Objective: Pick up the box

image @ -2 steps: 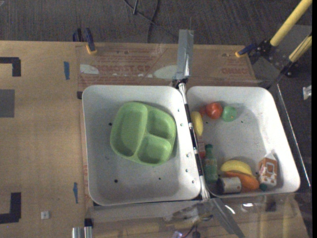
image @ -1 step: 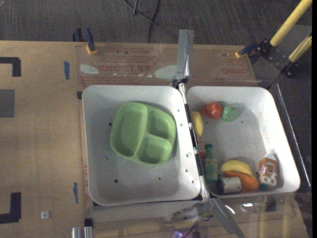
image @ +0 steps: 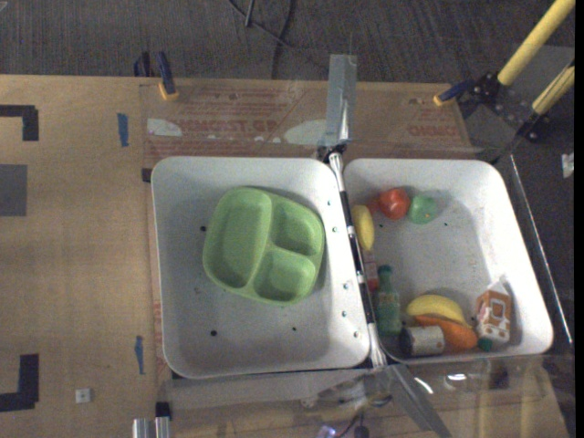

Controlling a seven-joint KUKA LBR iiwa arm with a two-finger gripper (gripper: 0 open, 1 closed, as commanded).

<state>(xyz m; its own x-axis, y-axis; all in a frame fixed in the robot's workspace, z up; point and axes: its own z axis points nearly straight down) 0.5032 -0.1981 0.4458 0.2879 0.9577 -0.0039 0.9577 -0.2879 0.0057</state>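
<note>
Lying tilted against the near right corner of the right-hand shallow white plastic bin [image: 525, 245], the small white-and-orange printed carton box [image: 494, 312] is waiting for me, one edge propped up on the bin's sloping wall. My gripper is not reaching over either bin at this moment, so I cannot tell whether it is open or closed.

I am judging the box to be light, thin cardboard: stiff enough along its edges, but likely to dent or crumple if squeezed hard across its broad printed face. Its glossy surface is probably a little slippery. I am thinking the safest hold is across its two narrower sides, with a gentle squeeze, approaching from above and from the bin's open middle, since the wall is crowding it on the right.

Crowding it on the left are an orange carrot-shaped toy [image: 453, 334], a yellow plastic banana [image: 436, 307] just above that, and a small dark tin can [image: 421, 340] lying on its side; a small dark green piece [image: 485, 343] is sitting just beside the box's lower edge. A green plastic bottle [image: 389, 301] is lying along the divider. Farther back, well apart from the box, a red tomato-like ball [image: 393, 203], a light green round toy [image: 422, 210] and a yellow lemon-shaped toy [image: 363, 227] are resting.

In the left white bin [image: 182, 327] a lime-green sectioned plastic tray [image: 265, 245] is lying flat. Both bins are sitting on the pale wooden table [image: 73, 245].
</note>
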